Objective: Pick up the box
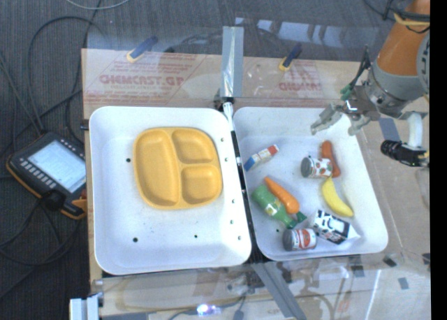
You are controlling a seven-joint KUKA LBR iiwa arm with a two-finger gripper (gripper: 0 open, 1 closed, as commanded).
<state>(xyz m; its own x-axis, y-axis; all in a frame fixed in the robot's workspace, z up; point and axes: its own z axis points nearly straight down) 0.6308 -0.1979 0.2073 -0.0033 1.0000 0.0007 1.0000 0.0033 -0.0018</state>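
- Camera view shows the gripper [341, 120] over the far edge of the right bin [370, 172], fingers spread wide with nothing between them.
- A small box [260, 157] lies in that bin, far left part.
- Near it are a carrot [281, 195] and green bottle [269, 202].
- The left bin [112, 242] has a yellow tray [177, 167].

The grey arm with its orange band [405, 42] reaches in from the right, wrist angled down toward the far right corner of the table. Its two-finger pincer [341, 121] hangs with fingers [323, 121] spread apart, nothing between them.
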